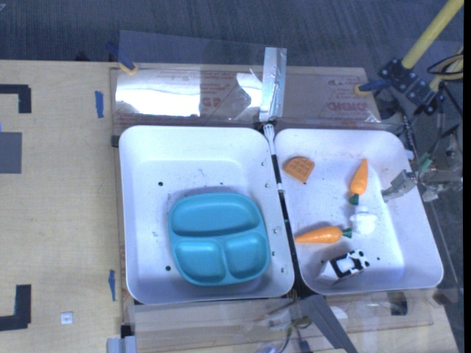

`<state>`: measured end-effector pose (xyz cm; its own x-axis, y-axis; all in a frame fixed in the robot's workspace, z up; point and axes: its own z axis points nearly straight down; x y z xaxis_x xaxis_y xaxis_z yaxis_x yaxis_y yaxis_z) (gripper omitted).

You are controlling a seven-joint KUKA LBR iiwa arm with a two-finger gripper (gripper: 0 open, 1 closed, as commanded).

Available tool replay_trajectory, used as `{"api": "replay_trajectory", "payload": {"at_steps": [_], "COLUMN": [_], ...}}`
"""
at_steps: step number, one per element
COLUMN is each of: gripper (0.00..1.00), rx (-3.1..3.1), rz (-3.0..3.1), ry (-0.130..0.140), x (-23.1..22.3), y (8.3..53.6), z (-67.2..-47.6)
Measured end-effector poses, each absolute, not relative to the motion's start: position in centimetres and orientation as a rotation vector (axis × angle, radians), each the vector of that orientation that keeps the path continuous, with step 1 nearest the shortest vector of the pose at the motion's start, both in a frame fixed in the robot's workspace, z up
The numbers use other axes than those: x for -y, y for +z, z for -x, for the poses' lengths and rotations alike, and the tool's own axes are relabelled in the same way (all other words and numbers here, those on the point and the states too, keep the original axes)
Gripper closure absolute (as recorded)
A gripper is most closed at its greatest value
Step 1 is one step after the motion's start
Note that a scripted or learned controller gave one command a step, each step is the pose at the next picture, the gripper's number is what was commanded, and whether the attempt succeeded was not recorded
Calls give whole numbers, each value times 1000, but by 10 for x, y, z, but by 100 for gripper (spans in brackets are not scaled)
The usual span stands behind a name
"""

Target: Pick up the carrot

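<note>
Two orange carrots lie in the right bin (412,267). One carrot (359,176) lies near the bin's back right, pointing away from me, with its green stub toward the front. The other carrot (319,234) lies crosswise near the bin's middle, with its green top to the right, close to a small white object (363,222).
A tan waffle-like piece (299,168) sits at the right bin's back left and a black-and-white toy cow (346,265) at its front. The left bin (140,160) holds a blue divided plate (218,237). Cables, a clamp and a yellow pole (434,28) crowd the right edge.
</note>
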<state>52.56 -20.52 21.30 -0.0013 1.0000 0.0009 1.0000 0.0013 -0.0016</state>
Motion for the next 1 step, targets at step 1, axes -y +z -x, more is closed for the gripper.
{"api": "replay_trajectory", "payload": {"at_steps": [1], "gripper": [0], "rx": [2342], "rz": [2082], "ry": [4], "x": [182], "y": [108], "z": [-575]}}
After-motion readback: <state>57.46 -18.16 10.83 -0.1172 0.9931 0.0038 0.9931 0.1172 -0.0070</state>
